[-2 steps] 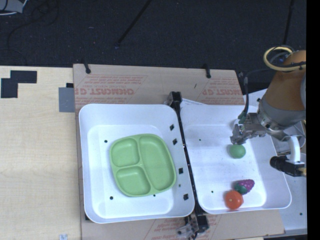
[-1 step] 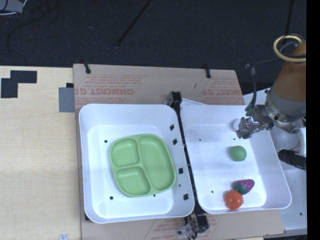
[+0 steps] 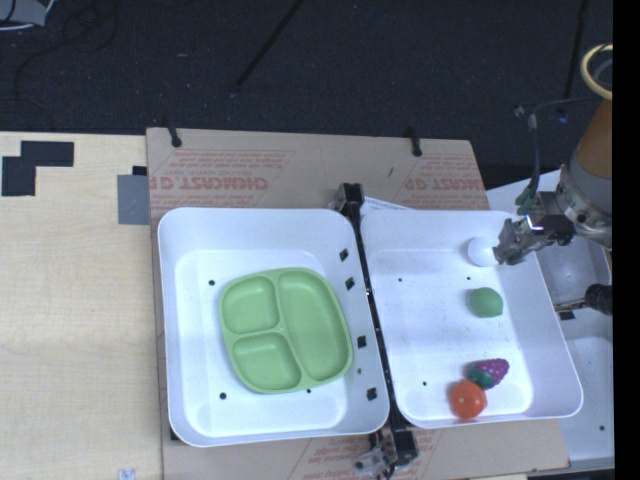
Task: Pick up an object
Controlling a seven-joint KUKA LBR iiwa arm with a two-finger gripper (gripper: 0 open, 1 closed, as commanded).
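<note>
In the right bin [image 3: 430, 298] lie a small white ball [image 3: 481, 251] near the far right wall, a green lump [image 3: 486, 302] below it, and a purple object [image 3: 489, 371] touching an orange-red ball [image 3: 466, 399] at the front. My gripper [image 3: 515, 243] hangs at the bin's right far edge, just right of the white ball and very close to it. Nothing shows between its fingers.
The left bin [image 3: 190, 268] holds a light green three-compartment plate [image 3: 285, 328]. A black divider [image 3: 362, 308] runs between the two bins. Brown cardboard [image 3: 300, 173] lies under the bins, and the arm's orange band and cables stand at the far right.
</note>
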